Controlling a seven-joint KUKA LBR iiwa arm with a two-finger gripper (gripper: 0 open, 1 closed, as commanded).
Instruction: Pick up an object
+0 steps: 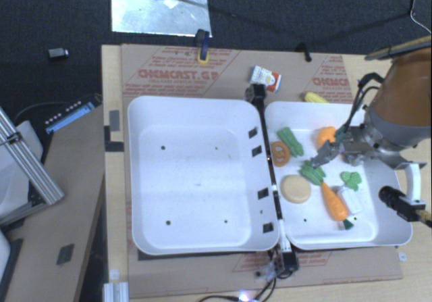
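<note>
The right bin [385, 230] holds several toy foods. Among them are a green pod [290, 138], a brown pretzel [279, 153], an orange fruit [327, 136], a tan round biscuit [295, 188], a carrot [334, 202] and a small green broccoli [350, 179]. Another green piece [312, 173] lies in the middle of the bin. My gripper [322, 156] reaches in from the right and hangs just above and to the right of that green piece, below the orange fruit. Nothing shows held in it.
The left bin [196, 172] stands beside the right one, with a black divider [266, 159] between them. A yellow banana [314, 98] rests at the right bin's far rim. A small carton [264, 78] lies behind the bins. A black part [398, 203] sticks over the right rim.
</note>
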